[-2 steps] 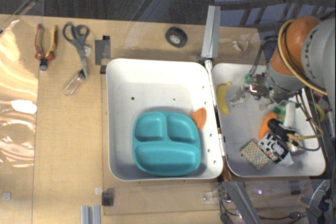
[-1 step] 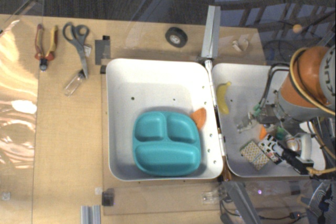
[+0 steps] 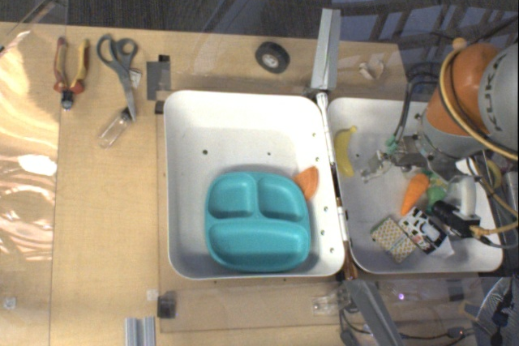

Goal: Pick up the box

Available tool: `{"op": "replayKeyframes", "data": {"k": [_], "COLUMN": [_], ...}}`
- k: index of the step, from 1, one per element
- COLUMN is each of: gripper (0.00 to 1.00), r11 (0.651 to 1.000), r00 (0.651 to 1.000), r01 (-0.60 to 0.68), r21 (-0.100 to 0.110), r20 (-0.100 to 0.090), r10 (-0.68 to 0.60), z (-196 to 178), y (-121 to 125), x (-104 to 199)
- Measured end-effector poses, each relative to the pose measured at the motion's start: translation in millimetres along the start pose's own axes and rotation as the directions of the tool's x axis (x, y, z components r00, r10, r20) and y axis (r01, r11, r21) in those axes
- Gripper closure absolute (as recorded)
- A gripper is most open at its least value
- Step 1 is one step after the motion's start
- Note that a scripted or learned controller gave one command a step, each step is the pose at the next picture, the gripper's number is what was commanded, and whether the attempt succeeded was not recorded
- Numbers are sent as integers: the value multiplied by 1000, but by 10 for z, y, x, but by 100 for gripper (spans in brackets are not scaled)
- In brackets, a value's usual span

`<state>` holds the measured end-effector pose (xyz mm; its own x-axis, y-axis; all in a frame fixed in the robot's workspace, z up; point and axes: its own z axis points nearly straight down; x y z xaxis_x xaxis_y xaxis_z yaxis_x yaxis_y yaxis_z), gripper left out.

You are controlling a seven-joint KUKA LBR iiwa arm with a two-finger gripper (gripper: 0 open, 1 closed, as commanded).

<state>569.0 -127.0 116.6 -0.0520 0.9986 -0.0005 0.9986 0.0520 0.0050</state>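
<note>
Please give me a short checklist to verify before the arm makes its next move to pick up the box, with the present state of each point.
1. Box lies in the right bin, near the front: ok.
2. Box is free of the claw, not yet grasped: ok.
3. Claw is over the box: not ok, it sits toward the back of the bin, near the banana.
4. Space around box: not ok, a black-and-white item touches it.
5. Carrot is apart from box: ok.
6. Claw opening: cannot tell.

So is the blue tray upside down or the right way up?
Right way up, it seems. The teal tray lies flat in the left bin, and its three hollow sections face the camera.
</note>
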Motion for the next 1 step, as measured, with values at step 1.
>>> {"op": "replayKeyframes", "data": {"k": [1], "gripper": [0], "r11": [997], "r00": [997], "r01": [76], "r21": [-6], "r20": [4], "r10": [-76], "z": [280], "y": [426], "x": [181]}}
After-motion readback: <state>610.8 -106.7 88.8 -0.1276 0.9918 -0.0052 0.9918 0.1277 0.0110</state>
